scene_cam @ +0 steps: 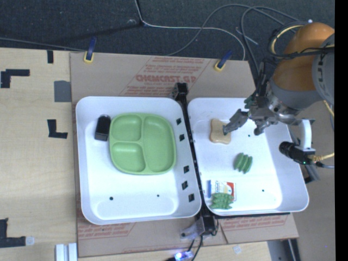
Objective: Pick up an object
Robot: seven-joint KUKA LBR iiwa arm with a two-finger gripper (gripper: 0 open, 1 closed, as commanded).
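**Open gripper over the right bin: where the pick could slip**

Nearest the camera, at the bin's six o'clock edge, a small printed packet (222, 188) lies touching a green leafy toy (222, 201) just below it. A grab aimed there could catch both, or skid one against the bin wall.

Further in, near the middle of the right bin (272, 162), a green ridged toy (243, 162) sits alone, well apart from the rest. It looks the cleanest target, though its rounded ridges may roll out of a shallow pinch.

Beyond that, toward eleven o'clock, a tan bread-like piece (219, 131) lies flat. The gripper (249, 123) hangs just to its three o'clock side, fingers spread apart and holding nothing; one dark finger reaches over the piece's edge. My judgement is that closing from this offset would clip the edge and push the piece toward the divider rather than seize it.

In the left bin (87, 162), a green divided plate (143, 143) and a black block (103, 128) at its nine o'clock lie far from the arm, so they are unlikely targets.
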